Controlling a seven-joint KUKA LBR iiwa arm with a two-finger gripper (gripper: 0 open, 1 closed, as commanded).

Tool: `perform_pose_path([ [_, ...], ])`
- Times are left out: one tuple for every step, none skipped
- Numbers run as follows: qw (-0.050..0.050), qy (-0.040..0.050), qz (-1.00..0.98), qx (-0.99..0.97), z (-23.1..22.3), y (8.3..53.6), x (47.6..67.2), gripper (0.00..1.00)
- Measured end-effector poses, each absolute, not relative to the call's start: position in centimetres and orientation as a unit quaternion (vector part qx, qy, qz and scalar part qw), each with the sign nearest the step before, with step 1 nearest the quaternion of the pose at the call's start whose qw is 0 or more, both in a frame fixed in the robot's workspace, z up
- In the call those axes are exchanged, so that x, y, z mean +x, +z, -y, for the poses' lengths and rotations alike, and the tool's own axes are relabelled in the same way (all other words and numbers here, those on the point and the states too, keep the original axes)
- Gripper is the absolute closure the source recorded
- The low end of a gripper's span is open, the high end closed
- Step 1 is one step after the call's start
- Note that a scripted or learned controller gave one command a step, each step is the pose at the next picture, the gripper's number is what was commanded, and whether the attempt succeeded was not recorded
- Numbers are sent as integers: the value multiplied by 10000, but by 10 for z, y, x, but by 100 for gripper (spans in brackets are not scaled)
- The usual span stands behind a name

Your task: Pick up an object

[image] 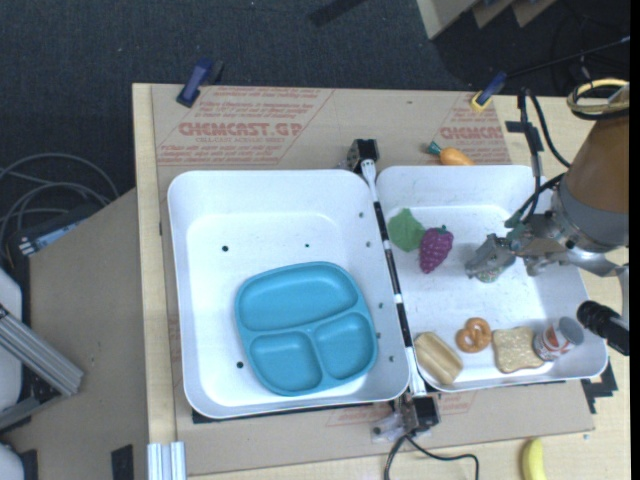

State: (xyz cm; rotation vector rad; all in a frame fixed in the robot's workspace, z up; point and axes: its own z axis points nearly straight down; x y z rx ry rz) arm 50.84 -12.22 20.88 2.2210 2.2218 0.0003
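the gripper sits at the right of the frame, low over the middle of the right bin, reached in from the right edge on the grey arm with its orange band. whether it is open or closed cannot be told from this view, and nothing can be seen gripped in it.

just left of the gripper, apart from it, lies a purple bunch of grapes, and touching the grapes on their upper left is a green leafy piece, close to the bin's left wall. along the bin's lower edge, from left to right, lie a bread roll, a small pretzel, a slice of toast and a small can on its side.

the left bin holds a blue divided plate in its lower middle. a small orange carrot rests on the bench just above the right bin, and a yellow banana shows at the lower right of the frame.
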Motion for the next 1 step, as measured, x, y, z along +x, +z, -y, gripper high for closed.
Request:
perform_pose_path([
  [-2,-7,-7067,7076,193,84,561,0],
])
